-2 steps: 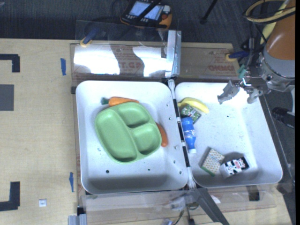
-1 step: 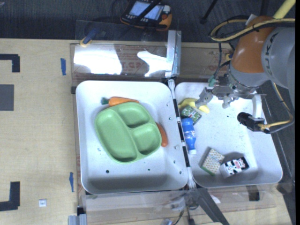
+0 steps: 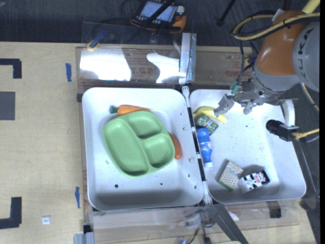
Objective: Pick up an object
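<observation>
Item: pick-up attempt, early stage.

Pincer (image 3: 227, 104): over the back-left part of the right bin (image 3: 284, 187), slanting down toward the yellow object (image 3: 205, 110). Fingers too small to read, so I cannot tell whether they stand apart or together. Nothing is visibly held between them.

Candidate things, placed from the pincer:
- yellow object, just beside the tip, on its left and slightly lower (touching or not, I cannot tell);
- green packet (image 3: 206, 122), just below the yellow object, near the tip;
- blue bottle (image 3: 205, 145), further toward the front, along the wall between the bins;
- patterned pouch (image 3: 229, 175) and black-and-white carton (image 3: 253, 180), well apart, at the front;
- green divided tray (image 3: 139, 142) with orange pieces (image 3: 133, 108) beside it, well apart to the left, in the left bin (image 3: 96, 187).

Progress, as judged: approach made; grasp not yet shown; lift remains. Every object lies in a bin.
</observation>
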